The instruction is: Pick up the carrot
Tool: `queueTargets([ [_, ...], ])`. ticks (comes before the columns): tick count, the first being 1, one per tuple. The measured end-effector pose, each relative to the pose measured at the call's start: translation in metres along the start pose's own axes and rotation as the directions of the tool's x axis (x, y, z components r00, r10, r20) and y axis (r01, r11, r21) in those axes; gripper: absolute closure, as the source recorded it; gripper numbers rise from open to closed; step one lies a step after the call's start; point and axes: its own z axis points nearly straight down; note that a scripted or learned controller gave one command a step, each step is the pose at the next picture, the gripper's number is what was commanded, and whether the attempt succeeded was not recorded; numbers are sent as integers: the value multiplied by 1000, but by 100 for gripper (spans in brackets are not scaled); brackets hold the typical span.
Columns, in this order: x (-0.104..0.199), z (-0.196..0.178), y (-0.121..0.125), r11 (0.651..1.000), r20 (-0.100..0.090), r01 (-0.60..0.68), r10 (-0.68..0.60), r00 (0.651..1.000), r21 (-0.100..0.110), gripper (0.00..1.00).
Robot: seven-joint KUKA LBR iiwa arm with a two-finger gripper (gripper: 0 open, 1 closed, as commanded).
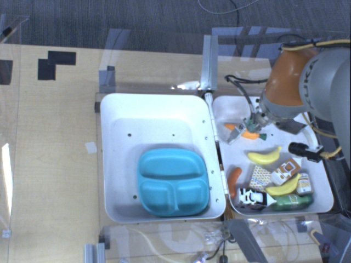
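Honestly, the tool (245, 129) sits right over the carrot (249, 135) at the back of the right bin (329, 201), but can't tell if it's open or gripping. Could pinch an end and slip off.

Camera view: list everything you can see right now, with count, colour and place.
Bins: two, white, side by side on the bench.
Divided tray: one, blue, left bin, near side.
Carrot: one, orange, right bin, far part, at the gripper.
Bananas: two, yellow, right bin, middle and near right.
Sausage: one, reddish orange, right bin, by the left wall.
Small packages: several, mixed colours, right bin, near side.
Bottle: one, green, right bin, near edge.
Arm: one, grey with orange band, from the right.
Gripper: one, over the carrot.
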Motion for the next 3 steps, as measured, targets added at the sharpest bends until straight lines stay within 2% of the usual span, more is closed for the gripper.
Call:
queueTargets([
  [1, 0, -13, 3, 1000, 2, 2, -2, 1000, -6, 100],
  [2, 27, -121, 37, 1000, -4, 6, -6, 1000, 6, 100],
  [3, -18, -106, 25, 987, -3, -158, 158, 987, 8, 100],
])
